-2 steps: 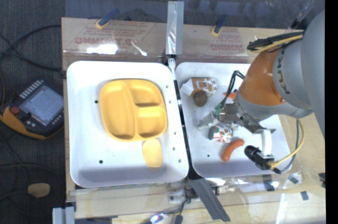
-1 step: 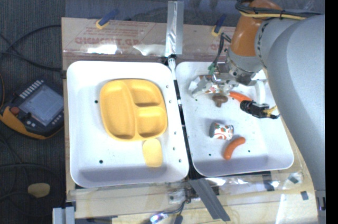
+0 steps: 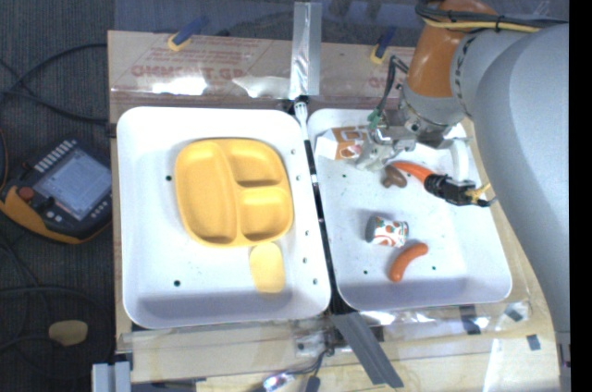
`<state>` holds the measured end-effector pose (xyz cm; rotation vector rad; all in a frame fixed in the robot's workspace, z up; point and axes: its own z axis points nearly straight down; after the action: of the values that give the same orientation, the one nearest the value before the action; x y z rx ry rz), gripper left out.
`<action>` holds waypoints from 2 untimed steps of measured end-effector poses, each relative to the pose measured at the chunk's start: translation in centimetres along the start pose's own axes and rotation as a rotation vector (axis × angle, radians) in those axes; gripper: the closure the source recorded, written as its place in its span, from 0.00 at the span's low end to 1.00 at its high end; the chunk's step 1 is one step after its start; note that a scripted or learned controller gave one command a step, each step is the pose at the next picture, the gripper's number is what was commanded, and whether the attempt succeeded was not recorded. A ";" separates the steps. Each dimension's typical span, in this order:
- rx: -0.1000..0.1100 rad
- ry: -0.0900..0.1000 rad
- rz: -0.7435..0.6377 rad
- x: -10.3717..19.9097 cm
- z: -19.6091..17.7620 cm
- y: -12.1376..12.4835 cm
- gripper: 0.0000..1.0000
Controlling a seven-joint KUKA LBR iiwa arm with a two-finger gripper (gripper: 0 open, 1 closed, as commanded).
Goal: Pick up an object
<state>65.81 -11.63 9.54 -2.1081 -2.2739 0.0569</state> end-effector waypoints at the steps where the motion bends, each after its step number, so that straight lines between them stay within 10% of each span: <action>1: -0.054 -0.001 0.268 5.2 -13.5 -2.2 1.00; 2: -0.053 -0.002 0.230 4.9 -18.1 0.4 1.00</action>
<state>66.85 -6.75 27.60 -2.3868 -2.0452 0.0050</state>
